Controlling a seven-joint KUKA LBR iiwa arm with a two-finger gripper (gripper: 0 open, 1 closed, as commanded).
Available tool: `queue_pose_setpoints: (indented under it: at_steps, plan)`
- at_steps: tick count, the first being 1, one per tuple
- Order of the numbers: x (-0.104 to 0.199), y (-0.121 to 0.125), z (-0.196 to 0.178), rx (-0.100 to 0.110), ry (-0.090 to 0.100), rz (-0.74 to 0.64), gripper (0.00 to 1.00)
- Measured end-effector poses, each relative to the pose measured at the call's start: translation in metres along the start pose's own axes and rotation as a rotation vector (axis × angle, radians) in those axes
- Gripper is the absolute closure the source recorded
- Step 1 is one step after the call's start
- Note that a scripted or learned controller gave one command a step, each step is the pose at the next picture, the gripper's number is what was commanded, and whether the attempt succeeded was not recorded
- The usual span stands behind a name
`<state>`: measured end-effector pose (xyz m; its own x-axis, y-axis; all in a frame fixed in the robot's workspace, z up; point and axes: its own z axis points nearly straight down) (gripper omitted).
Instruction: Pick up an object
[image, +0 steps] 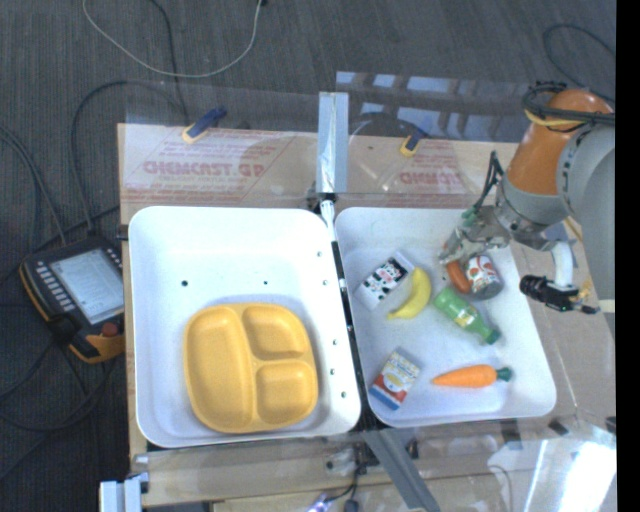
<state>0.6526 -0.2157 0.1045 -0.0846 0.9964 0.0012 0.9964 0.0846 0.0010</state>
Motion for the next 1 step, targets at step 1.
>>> queue_pose_setpoints:
  at_steps: [1]
  plan:
    - [0.0785,0.0231,-0.0807,0.003,-0.002,0.045,1.0]
